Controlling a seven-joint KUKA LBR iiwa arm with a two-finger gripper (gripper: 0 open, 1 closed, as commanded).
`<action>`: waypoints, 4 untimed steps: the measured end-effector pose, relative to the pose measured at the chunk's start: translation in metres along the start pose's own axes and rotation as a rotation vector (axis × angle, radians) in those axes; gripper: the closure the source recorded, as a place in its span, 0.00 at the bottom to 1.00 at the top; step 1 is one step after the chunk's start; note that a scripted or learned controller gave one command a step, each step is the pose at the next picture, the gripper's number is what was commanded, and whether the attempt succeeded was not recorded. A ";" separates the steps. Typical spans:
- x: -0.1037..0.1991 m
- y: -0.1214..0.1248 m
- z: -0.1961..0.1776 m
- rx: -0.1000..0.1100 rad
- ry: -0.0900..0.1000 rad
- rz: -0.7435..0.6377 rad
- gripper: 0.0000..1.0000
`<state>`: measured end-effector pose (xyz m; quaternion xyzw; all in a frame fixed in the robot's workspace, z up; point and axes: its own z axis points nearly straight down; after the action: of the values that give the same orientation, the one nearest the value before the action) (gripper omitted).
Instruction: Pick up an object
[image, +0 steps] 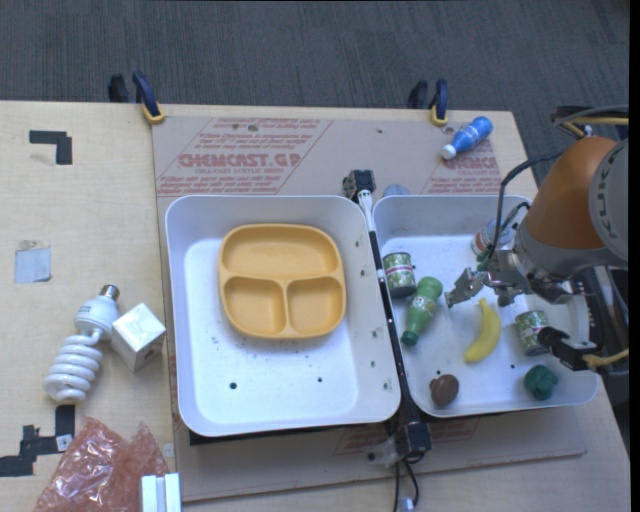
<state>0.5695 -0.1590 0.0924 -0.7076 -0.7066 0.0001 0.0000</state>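
The right bin (455, 232) holds several small things: a yellow banana (484, 335), a green bottle (421, 309), a green-labelled can (398, 272), a second can (529, 329), a brown lump (444, 388) and a dark green object (541, 381). My gripper (483, 292) hangs low in this bin, just over the banana's upper tip. Its two fingers stand apart, one on each side of the tip, and nothing is held between them. The arm's orange band (575, 200) covers the bin's far right corner.
The left bin (290, 385) bears a yellow divided plate (283, 280). Outside the bins lie a blue-and-white bottle (467, 137) at the back, a spiral light bulb (80, 345), a white cube (138, 334) and a red mesh bag (95, 465) at the left.
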 end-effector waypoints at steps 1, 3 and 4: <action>-0.001 0.001 -0.011 -0.003 -0.001 0.002 1.00; 0.030 -0.091 0.000 0.000 0.000 0.000 0.00; 0.027 -0.015 0.000 -0.001 0.000 -0.001 0.00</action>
<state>0.5548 -0.1316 0.0925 -0.7072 -0.7070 -0.0001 -0.0004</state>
